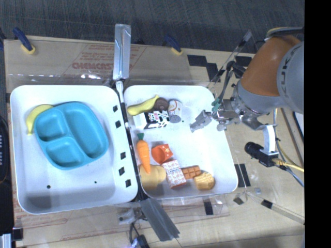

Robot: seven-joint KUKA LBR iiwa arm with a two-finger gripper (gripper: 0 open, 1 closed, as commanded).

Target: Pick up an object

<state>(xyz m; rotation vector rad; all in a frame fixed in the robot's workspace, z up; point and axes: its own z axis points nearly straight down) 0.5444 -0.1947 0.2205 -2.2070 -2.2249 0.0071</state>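
Note:
My gripper [211, 123] hangs open over the bare right part of the right bin [220, 159], with nothing between its fingers. To its left lie a yellow banana [143, 106], a brown donut [161, 105], a white and red round toy [175, 107] and a cow-patterned carton [156, 119]. Nearer the front are a carrot [143, 155], a red-orange block [163, 153], a tan pear-like piece [152, 176], a small printed box [174, 172], a brown waffle bar [190, 171] and a bread roll [205, 180].
The left bin [31, 190] holds a blue divided plate [70, 133] with a yellow banana-like piece [35, 115] tucked at its upper left. A metal divider strip [121, 50] rises between the bins. Cables and a black fitting [258, 153] lie right of the bin.

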